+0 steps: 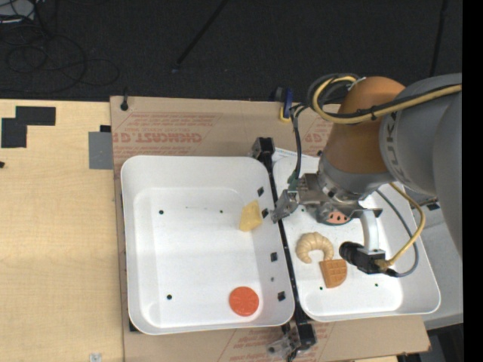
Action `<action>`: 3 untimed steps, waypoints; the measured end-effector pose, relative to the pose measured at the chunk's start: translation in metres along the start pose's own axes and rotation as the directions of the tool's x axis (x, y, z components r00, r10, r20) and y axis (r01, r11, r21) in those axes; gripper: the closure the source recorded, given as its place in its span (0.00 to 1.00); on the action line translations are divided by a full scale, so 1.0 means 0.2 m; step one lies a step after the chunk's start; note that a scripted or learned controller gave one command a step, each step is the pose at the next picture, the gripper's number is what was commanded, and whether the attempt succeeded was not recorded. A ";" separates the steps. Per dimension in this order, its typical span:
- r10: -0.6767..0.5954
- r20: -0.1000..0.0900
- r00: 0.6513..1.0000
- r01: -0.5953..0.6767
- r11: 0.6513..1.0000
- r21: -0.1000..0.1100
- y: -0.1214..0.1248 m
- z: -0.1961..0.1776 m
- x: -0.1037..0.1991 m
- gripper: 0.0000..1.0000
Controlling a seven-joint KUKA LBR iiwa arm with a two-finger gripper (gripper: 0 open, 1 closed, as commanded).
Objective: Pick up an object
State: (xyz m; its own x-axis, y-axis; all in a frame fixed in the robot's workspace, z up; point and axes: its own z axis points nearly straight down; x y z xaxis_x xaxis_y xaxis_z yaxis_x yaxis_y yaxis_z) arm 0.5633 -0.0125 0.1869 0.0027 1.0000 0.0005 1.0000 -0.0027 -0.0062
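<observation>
1. As far as I can judge, the pick is not yet done: nothing hangs clear of the bins, and every loose thing lies flat on a bin floor
2. The tool (281, 207) sits low over the wall where the two bins meet, at the end of the grey arm (423, 134) that reaches in from the right. The wrist hides too much of it, so I cannot tell whether it is wide or narrow. Nothing shows as held in it
3. The likeliest thing to be picked, by my guess, is the yellow wedge (250, 217). It lies in the left bin close to that bin's right wall, just beside the tool
4. The left bin (151, 202) holds two things: the yellow wedge at its right side, and an orange disc (244, 301) near its front edge, well apart from the wedge
5. The right bin (407, 300) holds a pale croissant (313, 245) near its middle. A brown waffle piece (333, 271) lies just in front of the croissant, touching it or nearly so. A pinkish round thing (336, 217) lies behind them, half hidden under the wrist and too covered to name
6. What is left is the whole grasp: settle on one thing, close on it, and lift it clear of the bin
7. Both bins rest on a cardboard sheet (189, 127) laid on the desk (60, 240)
</observation>
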 end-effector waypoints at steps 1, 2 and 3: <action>0.001 0.000 1.000 -0.001 1.000 0.001 0.01 -0.05 -0.01 1.00; -0.008 -0.002 1.000 0.008 1.000 -0.005 0.03 -0.21 0.29 1.00; -0.004 -0.001 1.000 0.004 1.000 -0.004 -0.27 -0.45 0.30 1.00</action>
State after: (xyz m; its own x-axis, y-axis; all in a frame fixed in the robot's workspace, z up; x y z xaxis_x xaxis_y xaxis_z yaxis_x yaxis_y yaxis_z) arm 0.5101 0.0483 0.2783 -0.0014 1.0000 0.0016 1.0000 0.0014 -0.0025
